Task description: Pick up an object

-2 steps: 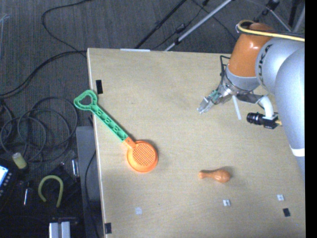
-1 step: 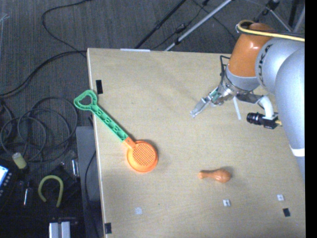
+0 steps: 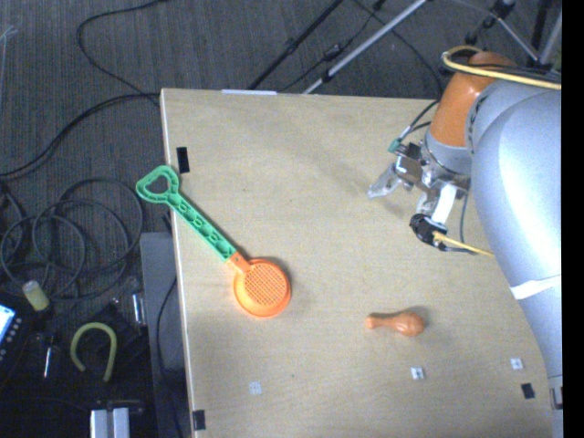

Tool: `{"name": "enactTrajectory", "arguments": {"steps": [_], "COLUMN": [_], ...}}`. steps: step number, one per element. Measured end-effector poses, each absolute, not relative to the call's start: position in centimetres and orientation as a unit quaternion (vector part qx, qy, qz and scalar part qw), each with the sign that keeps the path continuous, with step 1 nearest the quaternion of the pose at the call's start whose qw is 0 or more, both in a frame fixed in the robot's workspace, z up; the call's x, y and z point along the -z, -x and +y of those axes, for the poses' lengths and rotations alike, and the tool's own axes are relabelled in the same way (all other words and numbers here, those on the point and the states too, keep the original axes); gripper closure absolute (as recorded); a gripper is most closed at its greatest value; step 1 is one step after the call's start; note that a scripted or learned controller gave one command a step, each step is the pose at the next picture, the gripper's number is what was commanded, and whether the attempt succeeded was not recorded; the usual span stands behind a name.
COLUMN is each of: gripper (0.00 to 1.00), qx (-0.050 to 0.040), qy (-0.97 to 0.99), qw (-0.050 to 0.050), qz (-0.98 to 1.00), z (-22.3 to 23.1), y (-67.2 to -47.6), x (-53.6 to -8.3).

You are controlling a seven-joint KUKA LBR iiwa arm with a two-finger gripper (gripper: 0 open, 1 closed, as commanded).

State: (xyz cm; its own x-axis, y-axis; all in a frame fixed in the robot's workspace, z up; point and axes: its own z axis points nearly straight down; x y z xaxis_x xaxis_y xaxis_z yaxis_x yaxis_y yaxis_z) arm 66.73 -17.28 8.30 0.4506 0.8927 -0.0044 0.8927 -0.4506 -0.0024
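At frame right, the grey arm ran off the edge; its gripper hung over bare bench, finger spread unreadable. The strainer lay diagonally, green handle toward upper left, orange head lower right, near the left edge. A small orange piece lay lengthwise left-right, lower centre, shape indistinct.

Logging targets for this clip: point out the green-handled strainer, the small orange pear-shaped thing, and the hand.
Green-handled plastic strainer with orange mesh head [image 3: 262,286]: camera view, on the mesh head.
Small orange pear-shaped object [image 3: 401,322]: camera view, on its bulb.
Hand [image 3: 388,185]: camera view, at its tip.
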Motion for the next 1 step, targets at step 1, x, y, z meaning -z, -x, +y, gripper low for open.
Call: {"name": "enactTrajectory", "arguments": {"steps": [1], "gripper": [0.00], "qx": [0.0022], "qy": [-0.825], "qw": [0.001], "qz": [0.565], "z": [-21.27], "y": [-65.89], "x": [-13.09]}}
